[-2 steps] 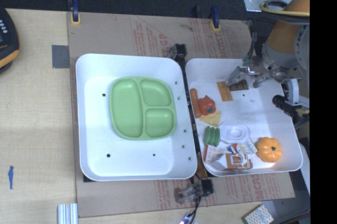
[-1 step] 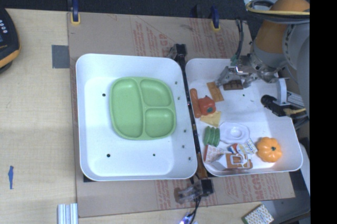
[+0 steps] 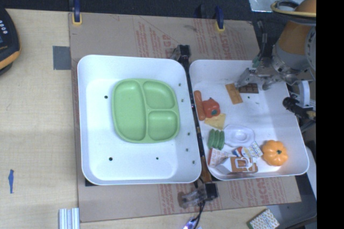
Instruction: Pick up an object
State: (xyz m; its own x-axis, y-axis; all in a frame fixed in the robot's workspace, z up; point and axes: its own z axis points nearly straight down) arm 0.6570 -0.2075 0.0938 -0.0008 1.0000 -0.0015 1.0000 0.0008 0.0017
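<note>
In the camera view the right bin (image 3: 285, 115) holds several small things. A tan flat piece (image 3: 234, 94) lies near its far side, with a small dark brown piece (image 3: 249, 89) beside it. My gripper (image 3: 253, 81) hangs low over that far part of the bin, right above the dark piece and just right of the tan one. Further forward lie a red and orange toy (image 3: 207, 107), a yellow wedge (image 3: 215, 121), a green ribbed item (image 3: 216, 140), a clear plastic cup (image 3: 239, 134), a printed packet (image 3: 235, 160) and an orange pumpkin (image 3: 274, 152).
The left bin (image 3: 94, 115) holds a light green divided plate (image 3: 145, 109). Clamps sit at the seam between the bins, at the far end (image 3: 183, 52) and the near end (image 3: 196, 195). The arm's grey and orange body (image 3: 298, 34) rises at the right.
</note>
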